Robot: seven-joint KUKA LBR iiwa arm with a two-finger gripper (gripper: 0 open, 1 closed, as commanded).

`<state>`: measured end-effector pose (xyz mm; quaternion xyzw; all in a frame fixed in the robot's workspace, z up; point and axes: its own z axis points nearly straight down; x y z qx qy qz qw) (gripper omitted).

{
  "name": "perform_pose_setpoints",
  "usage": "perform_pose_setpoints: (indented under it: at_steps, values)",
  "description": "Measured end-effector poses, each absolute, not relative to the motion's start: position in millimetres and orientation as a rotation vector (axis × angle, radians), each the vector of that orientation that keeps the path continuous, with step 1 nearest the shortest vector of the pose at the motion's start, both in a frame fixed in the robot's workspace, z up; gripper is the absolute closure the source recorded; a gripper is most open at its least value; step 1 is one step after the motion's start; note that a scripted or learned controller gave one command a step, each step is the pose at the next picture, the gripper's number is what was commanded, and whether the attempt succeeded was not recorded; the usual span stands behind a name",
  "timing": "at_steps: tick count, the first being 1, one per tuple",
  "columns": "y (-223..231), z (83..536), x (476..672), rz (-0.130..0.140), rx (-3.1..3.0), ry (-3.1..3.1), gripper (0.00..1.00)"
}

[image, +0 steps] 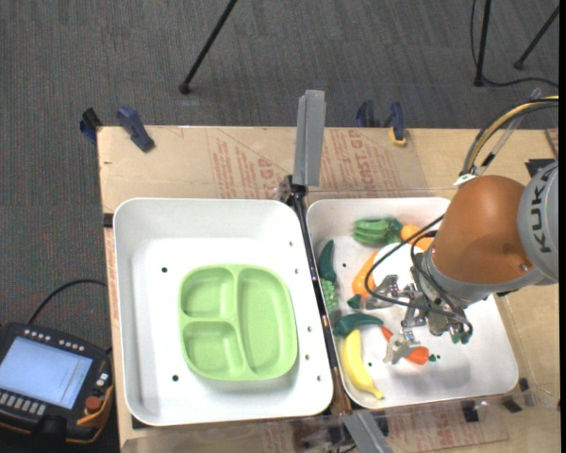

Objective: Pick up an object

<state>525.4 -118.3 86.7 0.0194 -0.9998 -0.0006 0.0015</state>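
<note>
The arm (547, 225) bears the letters "KUK".

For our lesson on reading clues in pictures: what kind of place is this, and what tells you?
Probably a robotics lab: a robot arm reaches over two white bins clamped to a bench, a control pendant lies beside it, and tripod legs stand on grey carpet.

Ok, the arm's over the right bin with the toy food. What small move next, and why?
Probably lower the end effector straight down onto the small orange carrot just beneath it. It hangs in the right bin beside the banana, with nothing visibly between its fingers.
</note>
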Motion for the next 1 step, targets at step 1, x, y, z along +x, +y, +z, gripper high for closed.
perform_pose_setpoints:
  at_steps: [1]
  values:
    - [-79.0, 86.4, 490.9, -0.003, -0.191, -3.133, 0.00]
